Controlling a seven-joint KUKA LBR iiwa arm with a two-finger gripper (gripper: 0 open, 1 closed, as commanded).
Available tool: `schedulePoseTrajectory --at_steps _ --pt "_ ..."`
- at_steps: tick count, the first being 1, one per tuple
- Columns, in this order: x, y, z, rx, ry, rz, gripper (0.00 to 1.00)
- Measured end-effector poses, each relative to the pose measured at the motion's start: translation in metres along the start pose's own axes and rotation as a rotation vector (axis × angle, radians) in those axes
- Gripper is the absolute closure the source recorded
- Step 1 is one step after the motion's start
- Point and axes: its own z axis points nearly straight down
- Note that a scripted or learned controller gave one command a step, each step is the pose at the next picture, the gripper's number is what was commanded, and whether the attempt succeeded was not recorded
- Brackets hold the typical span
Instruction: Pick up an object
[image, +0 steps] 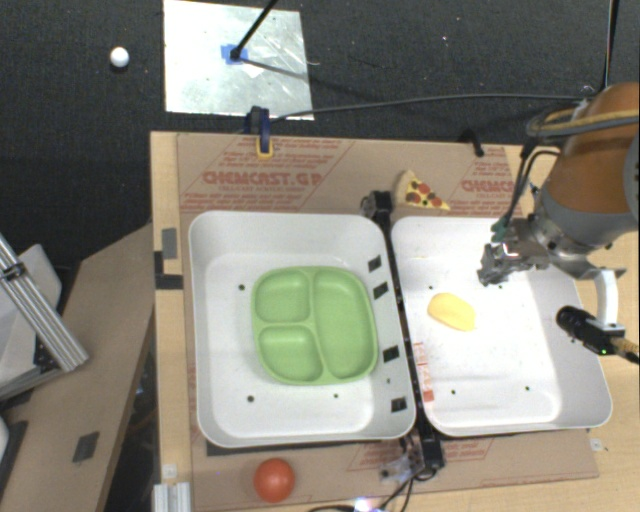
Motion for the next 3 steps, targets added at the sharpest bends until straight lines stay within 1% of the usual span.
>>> schedulePoseTrajectory --at_steps 1,3 --pt "0.056 0.003 0.011 0.001 0.0 0.0 1.0" --pt "0.165 0.004 -0.008 0.001 0.001 -0.001 1.0"
